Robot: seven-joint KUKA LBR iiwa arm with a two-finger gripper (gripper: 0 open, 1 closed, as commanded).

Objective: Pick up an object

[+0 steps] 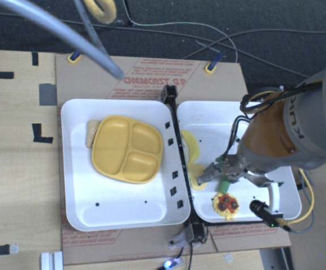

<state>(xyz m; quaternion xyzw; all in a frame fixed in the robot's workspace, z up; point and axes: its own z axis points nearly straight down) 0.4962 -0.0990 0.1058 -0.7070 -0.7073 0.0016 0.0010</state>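
In the right bin (pixel 264 117), a pale yellow flat object (pixel 189 146) lies against the left wall. A small round yellow toy with red and dark topping (pixel 226 205) rests near the front edge. My gripper (pixel 205 175) hangs low over the bin's left half, between these two objects, with its tip at the lower end of the yellow piece. A small green bit (pixel 222 182) shows beside the gripper body. In the left bin (pixel 78 207), a yellow divided plate (pixel 127 149) covers most of a tan object (pixel 91 133).
The grey arm with its orange band (pixel 270 134) covers the right bin's right half. A black divider (pixel 177 162) runs between the bins. Cables (pixel 298 218) trail at the front right corner. A grey pole (pixel 56 24) crosses the upper left.
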